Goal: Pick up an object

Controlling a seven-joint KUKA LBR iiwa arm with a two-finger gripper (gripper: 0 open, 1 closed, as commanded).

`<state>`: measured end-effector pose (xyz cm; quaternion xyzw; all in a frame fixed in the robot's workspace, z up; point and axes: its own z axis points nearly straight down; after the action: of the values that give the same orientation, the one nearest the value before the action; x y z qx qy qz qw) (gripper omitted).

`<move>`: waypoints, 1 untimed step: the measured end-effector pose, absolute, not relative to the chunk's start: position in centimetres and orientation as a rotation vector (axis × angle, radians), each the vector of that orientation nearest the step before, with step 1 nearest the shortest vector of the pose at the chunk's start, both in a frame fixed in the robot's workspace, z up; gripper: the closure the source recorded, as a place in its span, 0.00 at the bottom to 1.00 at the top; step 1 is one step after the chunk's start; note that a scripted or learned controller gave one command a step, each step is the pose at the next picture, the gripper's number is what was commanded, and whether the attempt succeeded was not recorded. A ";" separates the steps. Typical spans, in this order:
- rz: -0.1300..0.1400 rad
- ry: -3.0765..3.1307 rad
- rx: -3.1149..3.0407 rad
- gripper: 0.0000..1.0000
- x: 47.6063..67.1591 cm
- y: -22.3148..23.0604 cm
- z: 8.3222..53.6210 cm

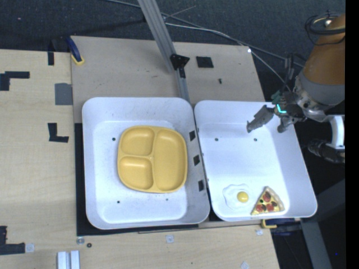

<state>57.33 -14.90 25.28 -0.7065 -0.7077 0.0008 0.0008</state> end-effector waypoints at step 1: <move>0.002 -2.223 -2.219 0.00 57.3 -14.9 25.3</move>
<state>57.34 -14.90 25.30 -0.7065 -0.7077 0.0006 0.0004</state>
